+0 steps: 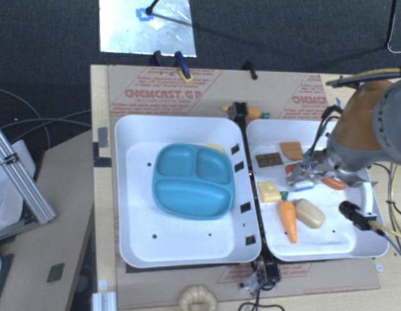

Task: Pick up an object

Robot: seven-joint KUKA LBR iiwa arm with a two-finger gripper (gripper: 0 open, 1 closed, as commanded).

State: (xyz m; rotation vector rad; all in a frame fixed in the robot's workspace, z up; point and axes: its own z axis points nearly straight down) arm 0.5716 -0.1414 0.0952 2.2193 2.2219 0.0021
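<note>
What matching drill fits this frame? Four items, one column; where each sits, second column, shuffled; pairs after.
Items:
1. blue tray
2. carrot
3. chocolate bar
4. gripper

Places:
A. right bin, near its front, beside the beige potato-like piece
B. left bin, middle of the floor
C. low over the right bin's middle, by a red piece
D. right bin, toward its back left, next to the brown cracker

Pairs: 1-B, 2-A, 3-D, 4-C
</note>
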